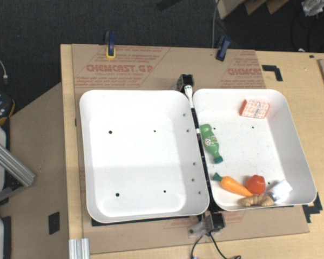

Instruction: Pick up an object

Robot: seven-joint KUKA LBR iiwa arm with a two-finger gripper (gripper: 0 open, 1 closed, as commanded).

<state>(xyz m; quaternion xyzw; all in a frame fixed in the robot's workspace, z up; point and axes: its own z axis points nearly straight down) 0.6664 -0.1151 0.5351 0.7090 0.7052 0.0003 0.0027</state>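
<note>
The right bin (291,139) holds several objects. A green bottle (209,142) lies along its left wall. A pink patterned packet (254,109) rests near the far right corner. At the near edge sit an orange carrot (233,185), a red tomato-like piece (255,184), a tan ginger-shaped piece (257,200) and a small white-grey item (281,190).
The left bin (97,161) stands beside the right one on a brown cardboard sheet (151,63). Two clamps (110,45) (223,46) hold the sheet's far edge. A metal rail (8,161) and dark equipment sit at the left.
</note>
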